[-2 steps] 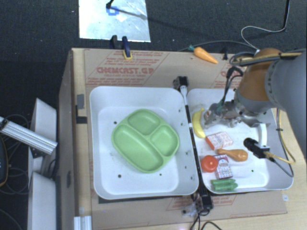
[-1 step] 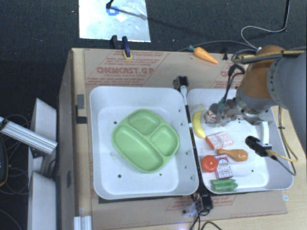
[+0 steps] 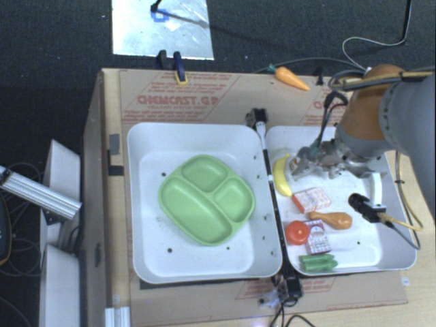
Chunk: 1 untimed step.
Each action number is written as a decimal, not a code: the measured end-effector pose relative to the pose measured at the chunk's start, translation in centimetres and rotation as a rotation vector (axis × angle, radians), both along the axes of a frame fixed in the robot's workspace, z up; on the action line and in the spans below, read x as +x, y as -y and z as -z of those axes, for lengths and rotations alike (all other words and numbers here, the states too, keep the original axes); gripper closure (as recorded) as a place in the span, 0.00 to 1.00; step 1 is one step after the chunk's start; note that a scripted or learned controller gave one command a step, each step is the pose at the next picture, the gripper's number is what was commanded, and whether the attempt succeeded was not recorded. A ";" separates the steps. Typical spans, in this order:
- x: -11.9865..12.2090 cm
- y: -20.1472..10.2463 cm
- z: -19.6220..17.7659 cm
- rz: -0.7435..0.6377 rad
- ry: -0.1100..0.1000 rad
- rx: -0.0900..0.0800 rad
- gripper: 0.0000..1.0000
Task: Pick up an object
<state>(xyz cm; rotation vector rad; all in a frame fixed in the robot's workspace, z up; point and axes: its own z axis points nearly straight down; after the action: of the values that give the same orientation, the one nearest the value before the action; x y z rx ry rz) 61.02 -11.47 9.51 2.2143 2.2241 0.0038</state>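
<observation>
Tabletop (image 3: 204,94) is a brown printed board on dark carpet; a shiny metal sheet (image 3: 162,19) lies on the floor beyond it. Left bin (image 3: 136,182) holds a green divided plate (image 3: 206,198). Right bin (image 3: 392,247) holds a banana (image 3: 281,174), red-white box (image 3: 311,199), drumstick (image 3: 330,219), tomato (image 3: 297,232) and green item (image 3: 317,263). Gripper (image 3: 304,163) sits low just beside the banana; cannot tell its state. A toy carrot (image 3: 291,78) lies on the board behind the bins.

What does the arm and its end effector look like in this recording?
The arm is a thick, rounded grey body with an orange band above the wrist. A dark cable loops along the wrist. The end effector is a compact metallic grey assembly with darker parts.
</observation>
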 end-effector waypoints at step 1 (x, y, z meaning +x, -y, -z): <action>5.8 -2.0 1.0 0.000 -0.005 -0.002 0.00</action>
<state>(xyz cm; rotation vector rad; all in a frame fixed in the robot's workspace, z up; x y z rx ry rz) 66.85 -9.47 8.49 2.2156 2.2258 -0.0031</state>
